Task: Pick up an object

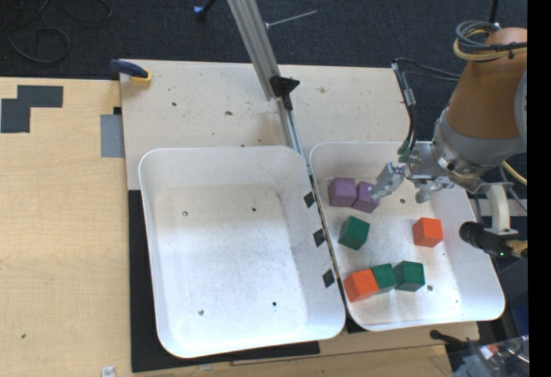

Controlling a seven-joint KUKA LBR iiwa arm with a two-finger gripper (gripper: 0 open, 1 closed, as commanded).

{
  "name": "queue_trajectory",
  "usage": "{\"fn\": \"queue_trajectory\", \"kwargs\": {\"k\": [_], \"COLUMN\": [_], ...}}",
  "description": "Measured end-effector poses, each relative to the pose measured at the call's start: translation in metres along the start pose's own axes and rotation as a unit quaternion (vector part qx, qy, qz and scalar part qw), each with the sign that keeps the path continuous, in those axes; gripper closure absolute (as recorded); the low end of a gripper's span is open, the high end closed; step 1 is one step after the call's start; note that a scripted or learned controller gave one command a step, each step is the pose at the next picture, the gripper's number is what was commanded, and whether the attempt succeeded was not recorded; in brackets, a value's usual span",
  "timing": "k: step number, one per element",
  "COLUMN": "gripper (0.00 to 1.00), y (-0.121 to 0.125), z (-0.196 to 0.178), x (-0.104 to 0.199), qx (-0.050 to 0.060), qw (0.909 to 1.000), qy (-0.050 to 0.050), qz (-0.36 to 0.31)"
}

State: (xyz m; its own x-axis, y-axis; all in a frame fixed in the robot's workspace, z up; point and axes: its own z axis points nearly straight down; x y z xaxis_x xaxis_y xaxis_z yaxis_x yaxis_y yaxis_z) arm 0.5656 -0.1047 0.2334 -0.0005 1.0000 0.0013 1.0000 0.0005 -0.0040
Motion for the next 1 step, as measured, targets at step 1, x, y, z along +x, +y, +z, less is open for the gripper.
{"fn": "queue_trajectory", "kwargs": {"k": [1], "gripper": [0.0], "y": [-0.0001], "z": [-0.0001], "x": [-0.001], "qx": [0.0], "qw": [1.0], "qy": [0.0], "qz": [0.002]}}
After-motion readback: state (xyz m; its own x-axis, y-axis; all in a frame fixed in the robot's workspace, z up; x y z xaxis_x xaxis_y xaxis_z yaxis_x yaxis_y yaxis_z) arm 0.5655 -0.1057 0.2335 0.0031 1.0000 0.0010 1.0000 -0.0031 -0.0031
